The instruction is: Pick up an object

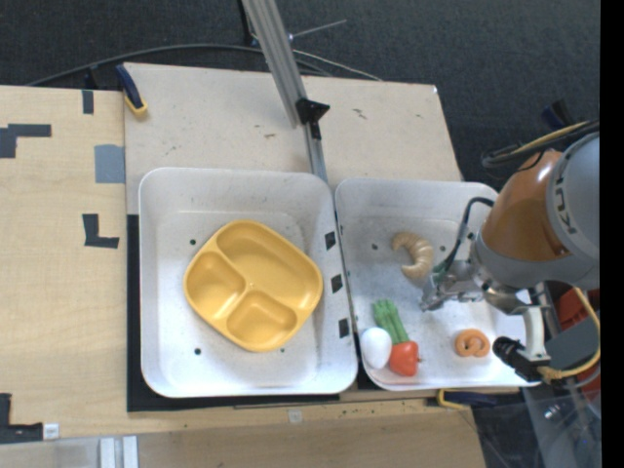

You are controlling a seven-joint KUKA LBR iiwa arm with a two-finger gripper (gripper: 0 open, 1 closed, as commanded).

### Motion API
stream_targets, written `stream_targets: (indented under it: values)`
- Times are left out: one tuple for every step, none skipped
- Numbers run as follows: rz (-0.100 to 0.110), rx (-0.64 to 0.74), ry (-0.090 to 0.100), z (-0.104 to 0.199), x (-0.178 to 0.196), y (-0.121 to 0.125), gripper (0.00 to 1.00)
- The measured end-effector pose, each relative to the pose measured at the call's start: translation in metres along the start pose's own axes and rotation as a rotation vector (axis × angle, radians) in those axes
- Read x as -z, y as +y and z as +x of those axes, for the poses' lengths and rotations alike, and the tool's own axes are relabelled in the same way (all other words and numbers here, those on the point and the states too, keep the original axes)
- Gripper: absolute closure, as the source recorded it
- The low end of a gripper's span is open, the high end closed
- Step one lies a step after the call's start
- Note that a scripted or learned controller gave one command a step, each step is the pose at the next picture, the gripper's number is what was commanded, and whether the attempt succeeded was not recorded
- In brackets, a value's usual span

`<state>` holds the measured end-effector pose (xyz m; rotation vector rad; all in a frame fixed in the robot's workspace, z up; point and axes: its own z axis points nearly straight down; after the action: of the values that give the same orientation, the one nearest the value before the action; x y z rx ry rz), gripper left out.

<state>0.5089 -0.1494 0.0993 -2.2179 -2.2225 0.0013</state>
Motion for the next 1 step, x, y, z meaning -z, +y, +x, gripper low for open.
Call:
stream_targets:
  values:
    - [-0.006, -0.001, -0.002, -0.0073, 0.0599, 0.0003, 1.00]
